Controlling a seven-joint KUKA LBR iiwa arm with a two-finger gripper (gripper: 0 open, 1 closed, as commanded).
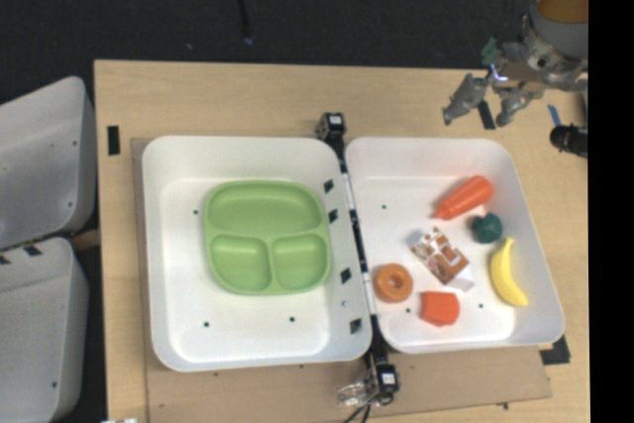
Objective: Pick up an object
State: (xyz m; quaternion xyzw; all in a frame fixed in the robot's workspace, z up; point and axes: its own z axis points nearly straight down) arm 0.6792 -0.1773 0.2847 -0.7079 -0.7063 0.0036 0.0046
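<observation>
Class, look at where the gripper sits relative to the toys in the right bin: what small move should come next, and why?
Probably bring the gripper forward and down toward the toy carrot. It hangs open above the right bin's far rim, holding nothing, and the carrot lies nearest.

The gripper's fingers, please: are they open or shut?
Open: the gripper hangs above the right bin's far rim, fingers spread apart with nothing between them.

Two bins side by side on worktop [119,213]. Left bin [168,312]: divided plate [265,235] at centre. Right bin [396,173]: carrot [463,197] rear, ball [485,228] just before it, banana [508,272] right, wrapped block [441,256] centre, ring [393,282] front-left, block [440,308] front.
</observation>
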